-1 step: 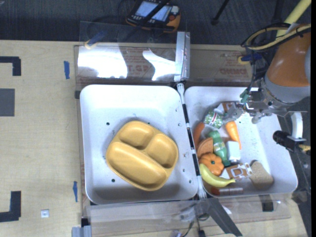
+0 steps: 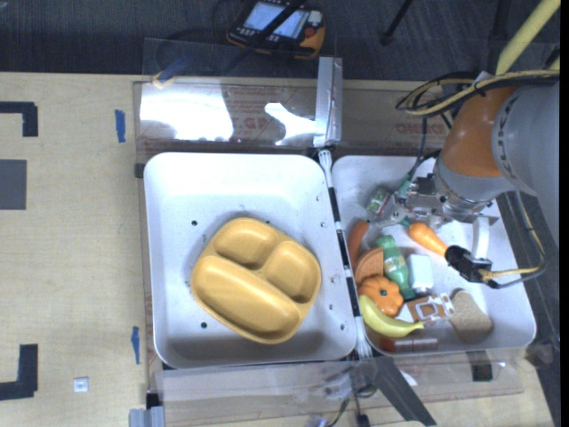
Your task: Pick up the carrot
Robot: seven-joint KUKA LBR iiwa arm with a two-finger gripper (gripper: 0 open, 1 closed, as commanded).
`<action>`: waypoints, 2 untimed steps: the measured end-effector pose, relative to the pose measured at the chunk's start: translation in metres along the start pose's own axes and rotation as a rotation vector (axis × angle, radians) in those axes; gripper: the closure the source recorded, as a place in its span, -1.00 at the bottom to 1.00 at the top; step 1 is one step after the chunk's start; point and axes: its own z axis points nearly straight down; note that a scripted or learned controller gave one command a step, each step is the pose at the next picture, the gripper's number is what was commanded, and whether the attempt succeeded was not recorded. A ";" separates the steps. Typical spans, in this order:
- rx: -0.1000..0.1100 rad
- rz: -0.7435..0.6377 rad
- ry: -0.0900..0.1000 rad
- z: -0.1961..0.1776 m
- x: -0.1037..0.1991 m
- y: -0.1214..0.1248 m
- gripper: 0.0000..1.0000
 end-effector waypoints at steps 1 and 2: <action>-0.004 0.001 0.001 -0.011 0.000 0.001 1.00; -0.004 0.001 0.001 -0.011 0.000 0.001 -1.00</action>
